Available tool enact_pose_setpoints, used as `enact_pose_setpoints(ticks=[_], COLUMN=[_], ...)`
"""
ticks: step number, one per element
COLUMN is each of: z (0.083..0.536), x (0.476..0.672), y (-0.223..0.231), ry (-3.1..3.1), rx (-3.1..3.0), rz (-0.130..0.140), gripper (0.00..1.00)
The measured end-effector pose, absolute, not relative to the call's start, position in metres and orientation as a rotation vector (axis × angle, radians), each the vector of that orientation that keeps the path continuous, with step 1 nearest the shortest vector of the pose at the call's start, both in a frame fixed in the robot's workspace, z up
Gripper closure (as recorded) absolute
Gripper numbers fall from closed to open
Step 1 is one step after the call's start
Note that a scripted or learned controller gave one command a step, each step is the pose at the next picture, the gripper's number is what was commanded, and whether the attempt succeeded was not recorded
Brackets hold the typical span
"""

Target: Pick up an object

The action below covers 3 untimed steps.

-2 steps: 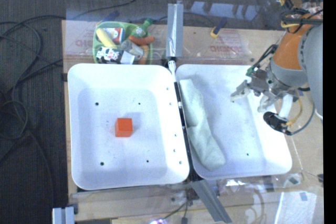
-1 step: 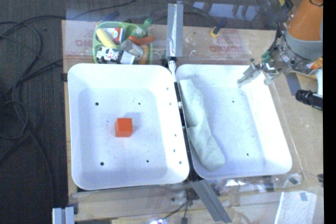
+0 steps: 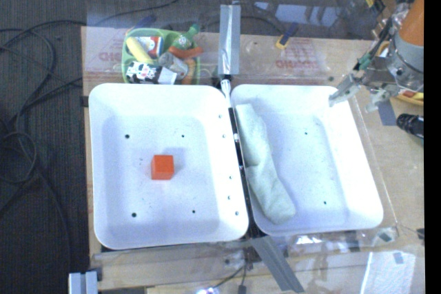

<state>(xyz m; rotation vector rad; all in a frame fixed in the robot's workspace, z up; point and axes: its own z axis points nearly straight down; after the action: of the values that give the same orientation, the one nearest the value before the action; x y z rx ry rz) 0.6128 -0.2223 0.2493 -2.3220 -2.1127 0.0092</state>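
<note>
A small orange-red cube (image 3: 162, 166) lies near the middle of the left white bin (image 3: 110, 110). A pale folded cloth (image 3: 264, 165) stretches along the left side of the right white bin (image 3: 348, 169), against the divider. My gripper (image 3: 358, 93) hangs at the far right, over the right bin's upper right corner, far from both objects. Its two fingers are spread apart with nothing between them. The arm's orange band shows at the right edge above it.
A green bowl (image 3: 128, 55) of small mixed items sits behind the left bin. A metal post (image 3: 229, 41) stands between the bins at the back. Cables run over the dark floor to the left. Clutter lies at the upper right.
</note>
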Motion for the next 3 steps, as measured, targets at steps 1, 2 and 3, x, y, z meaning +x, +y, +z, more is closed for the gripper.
enact_pose_setpoints(ticks=[1, 2, 3], z=[0.111, 0.104, 0.170], x=[0.574, 0.668, 0.652], y=[-0.214, -0.167, -0.215], ry=[-2.128, -2.001, -1.933], rx=[-2.297, -2.418, -2.474], rz=[0.005, 0.010, 0.010], gripper=[0.00, 0.00, 0.00])
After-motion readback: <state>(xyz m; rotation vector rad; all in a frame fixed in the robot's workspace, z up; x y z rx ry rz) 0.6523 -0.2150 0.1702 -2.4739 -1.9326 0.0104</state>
